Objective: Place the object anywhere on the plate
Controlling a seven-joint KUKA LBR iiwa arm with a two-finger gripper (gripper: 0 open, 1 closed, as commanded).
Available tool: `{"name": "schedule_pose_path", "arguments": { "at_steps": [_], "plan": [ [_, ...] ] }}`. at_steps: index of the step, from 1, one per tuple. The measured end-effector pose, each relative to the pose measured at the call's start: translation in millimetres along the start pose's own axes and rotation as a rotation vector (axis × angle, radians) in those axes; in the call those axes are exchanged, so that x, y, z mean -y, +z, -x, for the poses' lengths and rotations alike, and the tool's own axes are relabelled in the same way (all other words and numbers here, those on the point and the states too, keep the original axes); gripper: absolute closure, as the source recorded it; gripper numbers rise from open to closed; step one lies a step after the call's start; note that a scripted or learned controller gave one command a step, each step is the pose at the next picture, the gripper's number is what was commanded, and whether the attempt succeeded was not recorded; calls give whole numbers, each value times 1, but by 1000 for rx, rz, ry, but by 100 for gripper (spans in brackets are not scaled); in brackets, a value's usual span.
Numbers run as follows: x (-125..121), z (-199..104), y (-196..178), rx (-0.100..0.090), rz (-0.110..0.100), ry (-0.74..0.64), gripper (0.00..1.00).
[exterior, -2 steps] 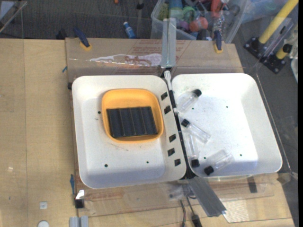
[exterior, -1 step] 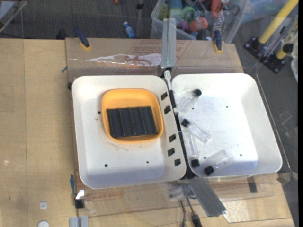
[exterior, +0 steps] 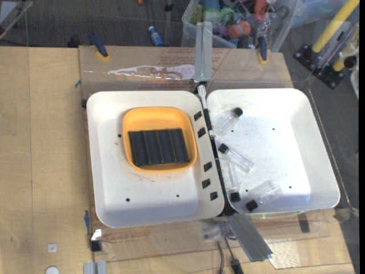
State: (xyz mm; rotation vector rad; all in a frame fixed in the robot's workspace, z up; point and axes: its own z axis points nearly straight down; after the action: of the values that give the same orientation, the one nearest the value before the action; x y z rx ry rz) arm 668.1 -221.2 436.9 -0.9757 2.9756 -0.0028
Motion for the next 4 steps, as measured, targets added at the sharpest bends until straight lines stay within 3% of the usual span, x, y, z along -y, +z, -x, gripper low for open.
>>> {"name": "schedule_pose_path", "arguments": {
  "at_steps": [1, 4],
  "plan": [
    [0, 1, 0, 0, 0, -71, 100],
    [-1, 1, 1, 0, 4, -940, 100]
  ]
}}
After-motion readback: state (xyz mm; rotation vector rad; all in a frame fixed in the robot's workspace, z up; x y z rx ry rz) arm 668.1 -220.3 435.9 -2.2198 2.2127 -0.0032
